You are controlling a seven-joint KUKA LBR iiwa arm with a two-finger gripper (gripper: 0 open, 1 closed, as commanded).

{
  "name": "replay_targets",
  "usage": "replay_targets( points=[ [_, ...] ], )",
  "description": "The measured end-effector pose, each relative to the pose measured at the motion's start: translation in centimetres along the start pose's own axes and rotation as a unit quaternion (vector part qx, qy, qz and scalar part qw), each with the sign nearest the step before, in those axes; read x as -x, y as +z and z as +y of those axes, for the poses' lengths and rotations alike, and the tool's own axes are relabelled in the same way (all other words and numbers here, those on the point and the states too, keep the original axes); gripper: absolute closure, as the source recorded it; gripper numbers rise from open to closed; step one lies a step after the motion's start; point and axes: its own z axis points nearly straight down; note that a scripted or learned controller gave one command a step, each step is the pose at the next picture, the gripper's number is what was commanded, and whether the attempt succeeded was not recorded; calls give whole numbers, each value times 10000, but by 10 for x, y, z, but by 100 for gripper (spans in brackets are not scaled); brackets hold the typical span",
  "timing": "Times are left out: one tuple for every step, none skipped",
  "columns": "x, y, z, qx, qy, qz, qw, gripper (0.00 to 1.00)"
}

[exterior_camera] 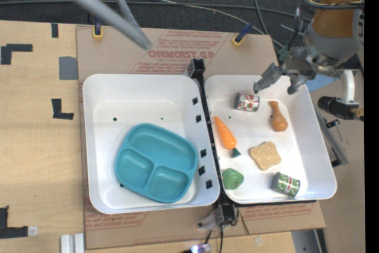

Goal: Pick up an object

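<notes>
Carrot (pixel 224 133) lies in right white bin (pixel 320 145) on cardboard-covered bench (pixel 177 50).

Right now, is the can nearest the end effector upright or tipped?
Tipped: the can lies on its side in the right bin, its end facing left.

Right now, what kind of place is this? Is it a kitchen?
Probably a robot lab, not a kitchen. A robot arm hangs over two white bins, the food looks like toys, such as the carrot, and cables trail behind.

A robotics lab: taped cardboard bench (pixel 177 50), loose cables (pixel 260 3), toy food in white bins (pixel 314 121).
</notes>
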Motion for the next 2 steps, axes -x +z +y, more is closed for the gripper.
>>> replay_targets(
  points=[
    [0, -6, 2, 49, -15, -8, 10000, 0],
    [-4, 45, -6, 24, -13, -6, 10000, 0]
  ],
)
